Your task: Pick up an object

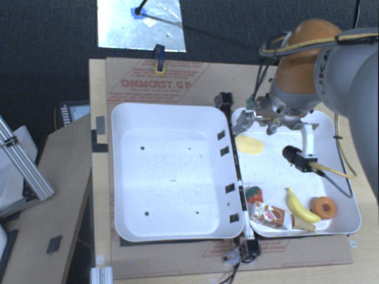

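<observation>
The right bin (340, 158) holds several small objects. A pale yellow flat piece (250, 144) lies near its back left corner. Along the front edge are a red and green toy fruit (254, 194), a printed snack packet (269, 215), a banana (298, 206) and an orange round piece (324, 207). My gripper (243, 122) hangs over the bin's back left corner, just above and behind the yellow piece, close to the wall between the bins. I see nothing held in it.
The left bin (124, 176) sits beside the right one, with black clips (227, 152) along the shared wall. A black part with a yellow cable (296, 157) hangs from the arm over the middle of the right bin. The arm's bulk (331, 70) covers the bin's back right corner.
</observation>
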Robot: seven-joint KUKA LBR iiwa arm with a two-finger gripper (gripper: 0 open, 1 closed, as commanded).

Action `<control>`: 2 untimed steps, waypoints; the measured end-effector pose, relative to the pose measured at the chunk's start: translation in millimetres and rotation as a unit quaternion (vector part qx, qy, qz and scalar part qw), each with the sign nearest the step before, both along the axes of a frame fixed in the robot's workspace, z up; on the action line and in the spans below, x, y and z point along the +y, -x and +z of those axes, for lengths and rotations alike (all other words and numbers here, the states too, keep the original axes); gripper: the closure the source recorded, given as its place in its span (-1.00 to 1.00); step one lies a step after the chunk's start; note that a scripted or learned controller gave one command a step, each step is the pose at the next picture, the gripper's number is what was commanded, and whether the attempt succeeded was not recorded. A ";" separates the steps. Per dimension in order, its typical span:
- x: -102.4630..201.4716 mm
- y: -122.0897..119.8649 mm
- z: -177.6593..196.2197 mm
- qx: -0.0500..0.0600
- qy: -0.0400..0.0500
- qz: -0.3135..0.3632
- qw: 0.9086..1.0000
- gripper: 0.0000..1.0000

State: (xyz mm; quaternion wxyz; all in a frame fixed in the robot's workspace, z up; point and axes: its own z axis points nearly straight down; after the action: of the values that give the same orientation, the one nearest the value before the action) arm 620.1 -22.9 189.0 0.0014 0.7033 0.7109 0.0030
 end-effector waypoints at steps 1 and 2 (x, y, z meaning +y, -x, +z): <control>35.4 -13.9 -4.2 0.002 0.000 -0.001 1.000 -1.00; 47.3 -18.2 -4.1 0.002 0.001 -0.002 1.000 -1.00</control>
State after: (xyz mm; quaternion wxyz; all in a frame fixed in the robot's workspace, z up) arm 638.2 24.4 184.9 0.0007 0.7046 0.7096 0.0009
